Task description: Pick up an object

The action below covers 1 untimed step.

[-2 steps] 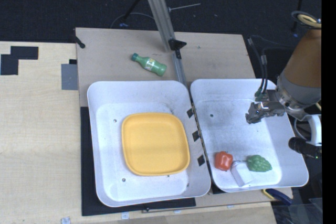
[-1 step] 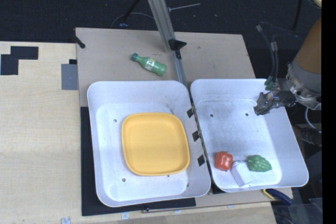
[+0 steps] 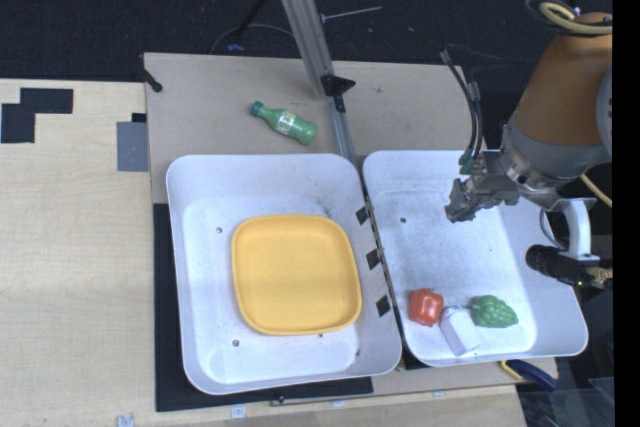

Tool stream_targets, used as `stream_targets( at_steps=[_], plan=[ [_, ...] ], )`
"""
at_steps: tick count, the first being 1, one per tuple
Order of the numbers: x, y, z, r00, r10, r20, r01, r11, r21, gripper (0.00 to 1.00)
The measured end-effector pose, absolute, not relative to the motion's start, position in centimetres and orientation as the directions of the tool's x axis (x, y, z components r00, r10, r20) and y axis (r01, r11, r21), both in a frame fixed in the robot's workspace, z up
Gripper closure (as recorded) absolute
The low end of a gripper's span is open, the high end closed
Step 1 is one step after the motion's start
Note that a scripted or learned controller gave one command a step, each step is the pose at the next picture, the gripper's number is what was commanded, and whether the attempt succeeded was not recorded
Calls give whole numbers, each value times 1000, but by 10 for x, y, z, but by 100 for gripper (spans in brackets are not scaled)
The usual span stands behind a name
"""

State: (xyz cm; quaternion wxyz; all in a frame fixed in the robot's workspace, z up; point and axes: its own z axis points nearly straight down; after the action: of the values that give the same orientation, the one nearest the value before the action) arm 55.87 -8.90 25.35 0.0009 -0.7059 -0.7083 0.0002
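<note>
**Still above the right bin, nothing grasped**

Broadly, the tabletop (image 3: 200,105) carries two white bins side by side. Left bin (image 3: 200,205) holds a yellow plate (image 3: 296,273), lying flat near its middle. Right bin (image 3: 430,185) holds three small things bunched along its near edge: a green lump (image 3: 493,312), a white block (image 3: 460,332) and a red pepper (image 3: 425,306). A green bottle (image 3: 285,122) lies on the tabletop beyond the left bin, out of either bin.

The arm (image 3: 565,105) reaches in from the right, and the pincer (image 3: 462,207) hangs over the far, bare part of the right bin, well apart from the three things. Whether it is apart or together cannot be told at this size; nothing is seen in it.

Judged from this, the step in hand is the approach. The pepper looks the best target: it has open floor on its left and far sides. To do it well, travel toward the near edge, come down straight over the pepper, and close across its narrow width, keeping off the block just beside it.

The pepper is stubby, with no clear long axis; its pointing cannot be told. The block's long axis runs slantwise, far-left to near-right.
</note>
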Motion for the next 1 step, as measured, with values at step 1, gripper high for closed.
stream_targets(
  at_steps=[1],
  plan=[
    [559, -46, 240, -3, 1000, 1, 1000, 3, -2, 100]
  ],
)
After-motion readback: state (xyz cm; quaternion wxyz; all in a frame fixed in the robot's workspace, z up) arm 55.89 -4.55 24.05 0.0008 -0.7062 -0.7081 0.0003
